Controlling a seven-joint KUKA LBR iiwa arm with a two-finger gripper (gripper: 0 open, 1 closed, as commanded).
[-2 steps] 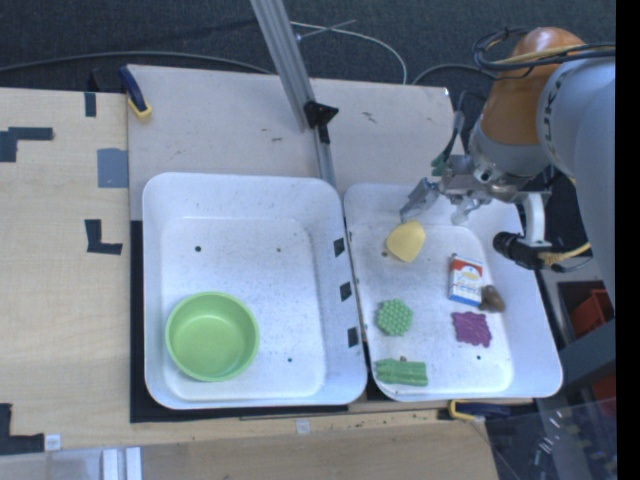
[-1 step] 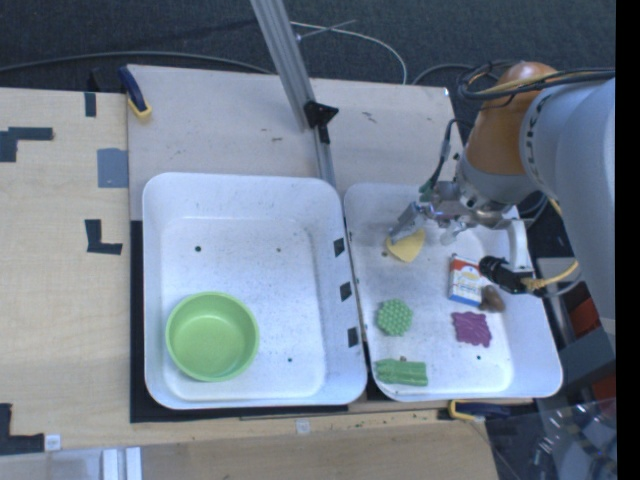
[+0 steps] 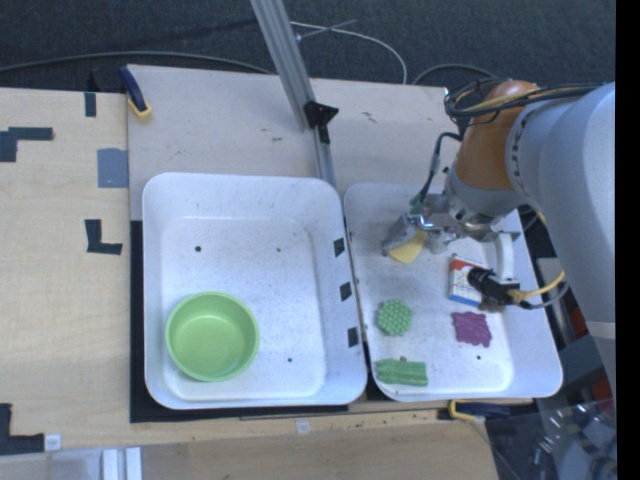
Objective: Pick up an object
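Camera view, looking down at a slant on a bench bearing two shallow white bins side by side. The left bin (image 3: 240, 208), filling the centre-left of the frame, holds a green bowl (image 3: 212, 336) upright in its lower left corner. The right bin (image 3: 535, 368), at centre-right, holds the remaining objects. The grey arm (image 3: 570, 188), with its orange band (image 3: 485, 153) above the wrist, enters from the right edge of the frame and reaches down over the upper part of the right bin. The gripper (image 3: 410, 236) sits at the upper left of that bin, and a pale yellow object (image 3: 407, 252) lies directly at its tip, touching or just below it; whether the fingers are spread or closed, and whether they grip this object, cannot be told at this angle. Below the gripper, near the bin's centre, lies a round green textured object (image 3: 394, 317); lower still, near the bin's bottom edge, lies an elongated green object (image 3: 402, 372). To the right of these, a purple object (image 3: 471, 327) rests on the bin floor, and just above it lies a small white box with red and blue print (image 3: 462, 280), partly under the arm's cabling. A slanted metal pole (image 3: 285, 43) crosses the upper centre of the frame.
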